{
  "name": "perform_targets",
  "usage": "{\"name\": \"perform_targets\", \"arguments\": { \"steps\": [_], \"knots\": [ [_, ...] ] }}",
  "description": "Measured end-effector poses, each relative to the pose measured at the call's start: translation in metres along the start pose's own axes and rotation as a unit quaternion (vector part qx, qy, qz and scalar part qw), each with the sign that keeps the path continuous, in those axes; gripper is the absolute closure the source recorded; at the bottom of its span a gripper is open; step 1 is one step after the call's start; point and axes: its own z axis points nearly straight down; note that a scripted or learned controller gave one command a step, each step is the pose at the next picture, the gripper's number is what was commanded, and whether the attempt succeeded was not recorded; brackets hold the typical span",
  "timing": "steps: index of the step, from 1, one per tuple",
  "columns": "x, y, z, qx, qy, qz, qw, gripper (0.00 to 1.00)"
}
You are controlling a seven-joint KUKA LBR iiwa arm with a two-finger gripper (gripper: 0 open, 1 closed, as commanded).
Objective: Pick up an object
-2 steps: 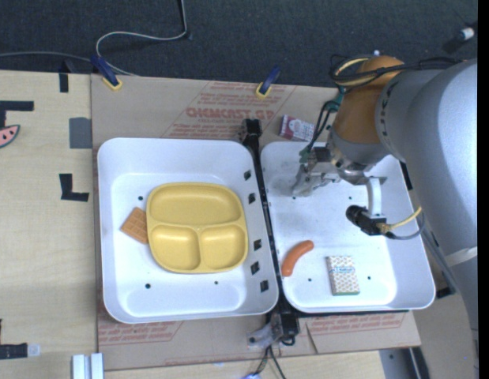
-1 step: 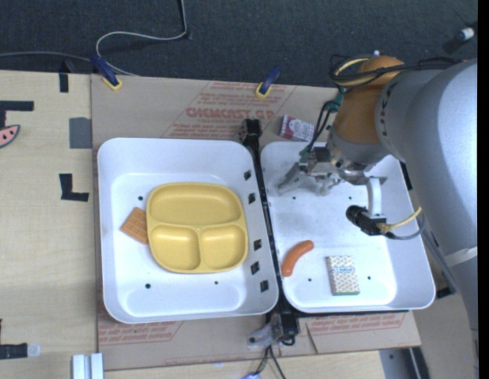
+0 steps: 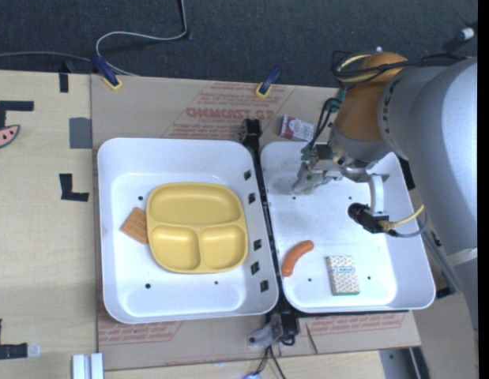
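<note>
Hovering, fingers unreadable, the hand (image 3: 307, 181) overlooks one sausage (image 3: 297, 257), one box (image 3: 343, 275), one yellow tray (image 3: 198, 227).

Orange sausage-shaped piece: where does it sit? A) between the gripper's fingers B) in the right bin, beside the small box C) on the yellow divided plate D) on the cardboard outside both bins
B: the orange sausage-shaped piece lies on the floor of the right bin, just left of the small box, apart from it, while the yellow divided plate sits in the left bin.
</note>
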Motion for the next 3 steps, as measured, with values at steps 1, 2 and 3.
{"name": "perform_targets", "arguments": {
  "steps": [1, 2, 3],
  "knots": [
    [0.0, 0.0, 0.0, 0.0, 0.0, 0.0, 1.0, 0.0],
    [0.001, -0.001, 0.019, 0.0, 0.0, 0.001, 1.0, 0.0],
    [0.001, -0.001, 0.009, -0.001, 0.0, 0.001, 1.0, 1.0]
  ]
}}
